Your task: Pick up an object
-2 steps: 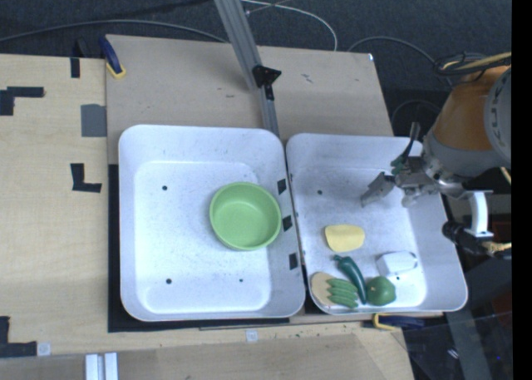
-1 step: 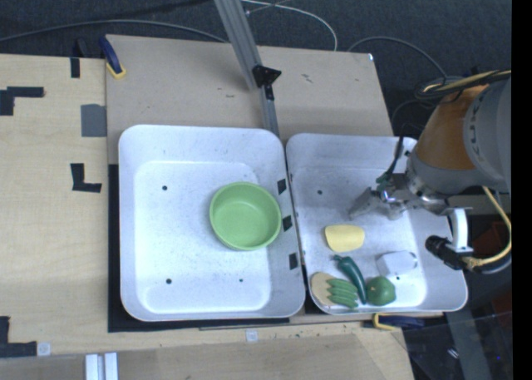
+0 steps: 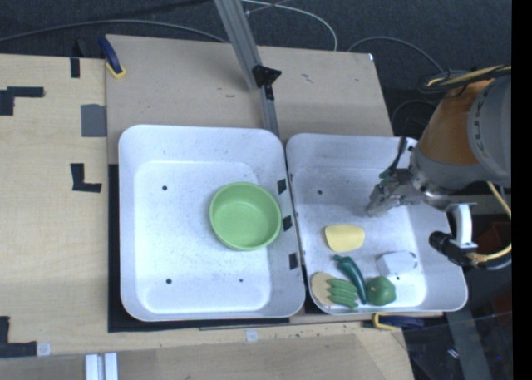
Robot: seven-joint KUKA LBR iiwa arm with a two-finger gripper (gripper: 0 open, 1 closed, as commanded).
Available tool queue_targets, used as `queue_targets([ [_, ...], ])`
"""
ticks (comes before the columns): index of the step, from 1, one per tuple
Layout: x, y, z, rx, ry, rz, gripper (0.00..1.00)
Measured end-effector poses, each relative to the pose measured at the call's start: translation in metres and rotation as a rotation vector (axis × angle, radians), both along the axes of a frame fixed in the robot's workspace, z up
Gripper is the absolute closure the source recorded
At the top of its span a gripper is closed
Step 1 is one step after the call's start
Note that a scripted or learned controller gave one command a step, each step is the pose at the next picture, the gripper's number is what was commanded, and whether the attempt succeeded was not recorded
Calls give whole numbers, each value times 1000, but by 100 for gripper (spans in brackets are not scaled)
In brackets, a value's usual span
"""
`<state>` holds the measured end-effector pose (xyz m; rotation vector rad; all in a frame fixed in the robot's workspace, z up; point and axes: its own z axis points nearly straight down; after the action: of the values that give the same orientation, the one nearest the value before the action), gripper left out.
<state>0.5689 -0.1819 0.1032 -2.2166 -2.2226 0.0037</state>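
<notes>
Nearest the camera, against the right bin's [image 3: 309, 204] front edge, lie a green leafy toy [image 3: 341, 290], a green ball [image 3: 381, 290] and a whitish lump [image 3: 396, 263]. Behind them sits a yellow piece [image 3: 344, 237], likely light, stiff and smooth; take it across its narrow middle. At that bin's right edge the tool [image 3: 384, 199] hangs over bare floor holding nothing; how far open, I cannot tell. A green bowl [image 3: 244, 216] sits mid left bin.

Wide bare floor across the back half of the shallow white right bin [image 3: 332, 154]; front crowded by a pale yellow rounded lump [image 3: 344, 238], a small white block [image 3: 397, 263], a dark green curved piece [image 3: 351, 273] and a green ball [image 3: 381, 291]. Left white bin [image 3: 150, 204] open around a light green round bowl [image 3: 244, 216]
</notes>
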Motion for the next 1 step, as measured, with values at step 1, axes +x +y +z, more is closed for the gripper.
queue_targets([
  [1, 8, 7, 50, -1, -7, 0, 100],
])
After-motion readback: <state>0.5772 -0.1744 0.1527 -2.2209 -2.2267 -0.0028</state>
